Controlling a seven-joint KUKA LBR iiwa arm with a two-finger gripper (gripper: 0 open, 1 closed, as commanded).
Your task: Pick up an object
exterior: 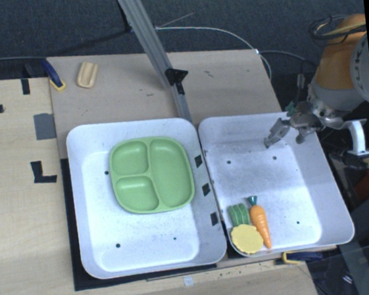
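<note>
In the right bin (308, 182), near its front left corner, lie an orange toy carrot (261, 224), a green toy vegetable (239, 214) and a flat yellow round piece (246, 239), all close together. My gripper (287, 133) hangs over the far right part of that bin, well away from the toys. Its two fingers stand apart with nothing between them. The grey arm with its orange band (341, 69) comes in from the right.
The left bin (97, 252) holds a green divided plate (152, 174). A grey pole (153, 44) slants over the bench behind the bins. A tan block (87, 74) and a blue-yellow clip (52, 74) lie at the bench's far left.
</note>
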